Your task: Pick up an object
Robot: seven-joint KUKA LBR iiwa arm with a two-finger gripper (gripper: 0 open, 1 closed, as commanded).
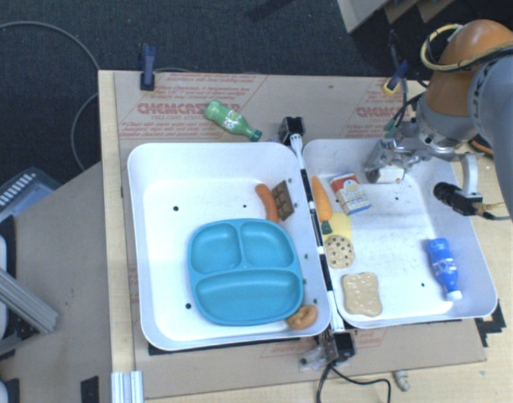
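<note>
I've got the gripper [389, 168] hovering at the upper middle of the right bin [470, 263]; I can't tell its state. The small carton [351, 194] lies just down-left of it, near the bin's left wall, its long axis running up-left to down-right.

Brown cardboard bench top [189, 99] with red writing. Two white bins side by side on it: left bin [155, 225], right bin [466, 259]. Green bottle [232, 120] lying on bare cardboard just behind the left bin. Blue clip [147, 65] at the back left edge. Black clip [291, 128] between the bins at the back.
</note>
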